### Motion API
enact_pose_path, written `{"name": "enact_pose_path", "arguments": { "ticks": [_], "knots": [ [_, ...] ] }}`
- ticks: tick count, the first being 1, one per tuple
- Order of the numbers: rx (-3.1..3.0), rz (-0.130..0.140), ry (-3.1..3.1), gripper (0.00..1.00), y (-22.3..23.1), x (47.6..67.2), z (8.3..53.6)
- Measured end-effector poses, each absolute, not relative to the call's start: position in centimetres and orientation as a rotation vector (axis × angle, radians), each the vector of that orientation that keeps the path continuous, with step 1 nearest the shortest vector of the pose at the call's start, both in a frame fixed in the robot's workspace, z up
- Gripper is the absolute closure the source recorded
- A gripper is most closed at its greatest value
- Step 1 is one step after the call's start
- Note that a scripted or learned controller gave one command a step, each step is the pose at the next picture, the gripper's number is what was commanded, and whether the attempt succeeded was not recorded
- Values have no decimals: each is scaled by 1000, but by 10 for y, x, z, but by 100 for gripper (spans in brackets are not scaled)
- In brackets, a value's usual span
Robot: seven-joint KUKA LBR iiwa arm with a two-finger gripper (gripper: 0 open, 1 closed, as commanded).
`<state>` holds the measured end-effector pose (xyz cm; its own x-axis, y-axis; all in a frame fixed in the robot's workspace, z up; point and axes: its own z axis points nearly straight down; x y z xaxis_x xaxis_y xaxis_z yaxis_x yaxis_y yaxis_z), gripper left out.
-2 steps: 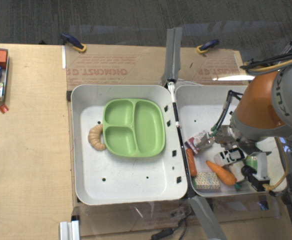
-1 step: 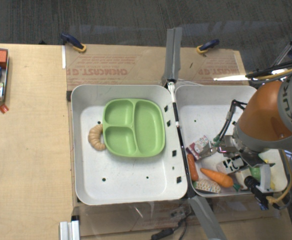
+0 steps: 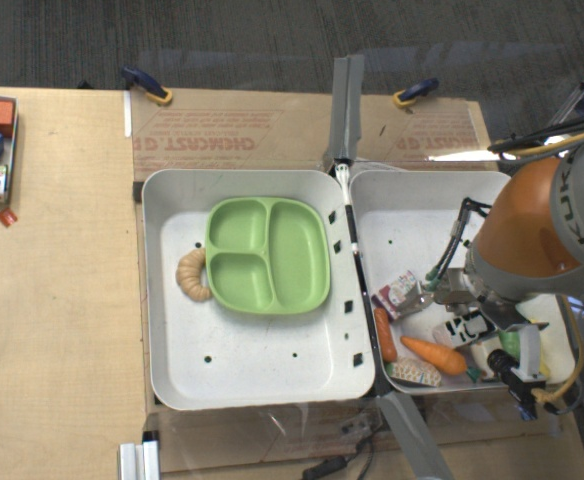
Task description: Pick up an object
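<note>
1. The light wooden counter (image 3: 52, 318) carries two shallow white bins side by side; the left white bin (image 3: 172, 368) holds a green three-compartment plastic plate (image 3: 269, 255), with a tan curled croissant-like toy (image 3: 192, 274) touching the plate's left edge.
2. The right white bin (image 3: 402, 208) holds the clutter; the grey arm with its orange band (image 3: 527, 223) reaches in from the right and hangs over that bin's lower right part.
3. The jaws (image 3: 467, 326) sit low among the items; whether they are spread or pressed together I cannot tell, and nothing is visibly pinched.
4. Judged from this, the step in hand is the descent toward a grasp; lifting is not yet done.
5. The likeliest target, an orange toy carrot (image 3: 434, 354), lies just below and left of the jaws; a crinkled silver-and-pink packet (image 3: 400, 292) lies up-left; a slim orange-red stick (image 3: 384, 335) lies along the bin's left wall.
6. The next move calls for centring over one item before closing; neighbours are close.
</note>
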<state>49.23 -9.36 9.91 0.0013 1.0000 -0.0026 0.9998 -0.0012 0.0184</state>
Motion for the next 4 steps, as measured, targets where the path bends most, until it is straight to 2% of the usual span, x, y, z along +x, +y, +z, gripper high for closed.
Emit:
{"name": "enact_pose_path", "arguments": {
  "ticks": [2,3,4],
  "knots": [
    [2203,28,2204,0,-93,487,100],
    [2208,17,2213,0,-101,561,100],
    [2209,14,2215,0,-93,659,100]
  ]
}}
